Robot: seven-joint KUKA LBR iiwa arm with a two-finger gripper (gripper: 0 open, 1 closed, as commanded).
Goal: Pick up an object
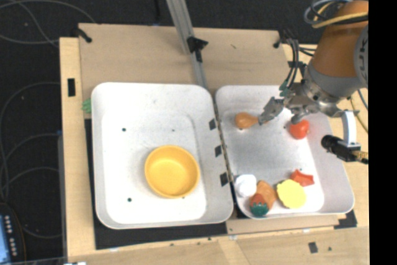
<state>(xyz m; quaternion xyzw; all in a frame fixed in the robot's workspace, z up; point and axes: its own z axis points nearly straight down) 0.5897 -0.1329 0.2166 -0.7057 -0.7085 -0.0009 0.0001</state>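
Observation:
My gripper (284,115) hovers over the back half of the right bin (267,152), open, with nothing between its fingers. Its left finger (270,111) points toward a tan-orange lump (245,120) lying just to its left. A small red object (299,128) sits on the bin floor right below the right finger. Along the front of that bin lie a white ball (246,184), an orange piece with a green end (263,198), a yellow disc (291,194) and a small red piece (303,178).
The left bin (124,115) holds a yellow bowl (172,170). A slanted metal pole (180,9) comes down to the bins' shared back edge. A black fitting (338,146) juts over the right bin's right rim. Bare floor lies mid right bin.

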